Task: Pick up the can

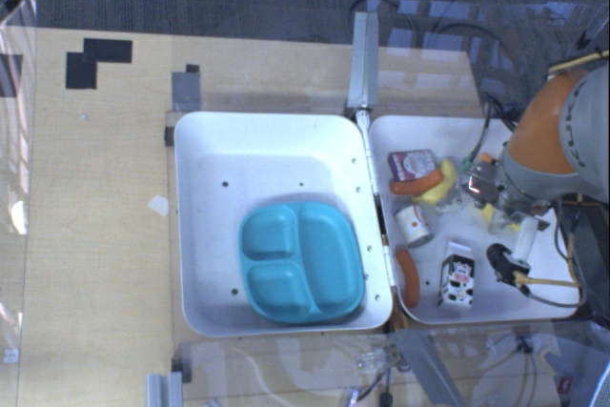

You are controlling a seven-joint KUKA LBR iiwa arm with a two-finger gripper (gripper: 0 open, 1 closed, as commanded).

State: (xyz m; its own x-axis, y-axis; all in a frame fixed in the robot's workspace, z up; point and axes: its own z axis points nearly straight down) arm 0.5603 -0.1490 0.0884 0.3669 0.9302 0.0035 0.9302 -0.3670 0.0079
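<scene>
Cans like this one (413, 224) are awkward when they lie tipped: it rests on its side near the left wall of the right bin (448, 131), its pale end facing up, with a sausage (408, 278) just below it and a hot dog (417, 185) and banana (439, 190) just above. A small milk carton (458, 280) stands to its lower right, and a dark red packet (412, 165) sits further up. The left bin (200, 167) holds a blue divided tray (301, 262).

The arm (558, 133) hangs over the right side of the right bin, well apart from the can. Its claw (496, 201) is tucked under the wrist — how far it is open I cannot tell, and nothing is seen in it.

To do this step well, the claw should probably travel left, line up across the can's round body rather than along it, and come down in the gap clear of the sausage and the bin wall — a crowded spot, so a slanted approach would likely nudge the neighbours.
</scene>
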